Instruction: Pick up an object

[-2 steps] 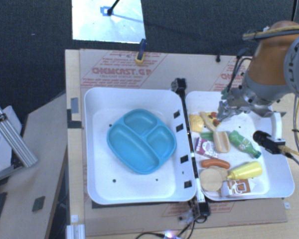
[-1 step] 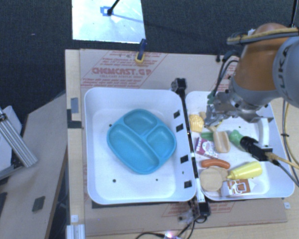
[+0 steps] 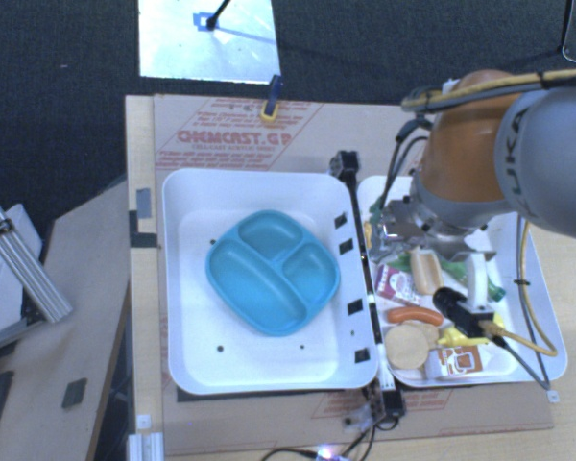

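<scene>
- Grey-and-orange arm's gripper [image 3: 411, 230] hangs low over the right white bin [image 3: 547, 349]; you cannot tell its state.
- Tan bun-shaped toy [image 3: 424, 270] lies just below it; descend squarely and close on it next.

Glossy blue plastic divided plate [image 3: 272, 272], smooth white plastic bins [image 3: 187, 353], matt brown cardboard sheet [image 3: 235, 134] beneath
</scene>
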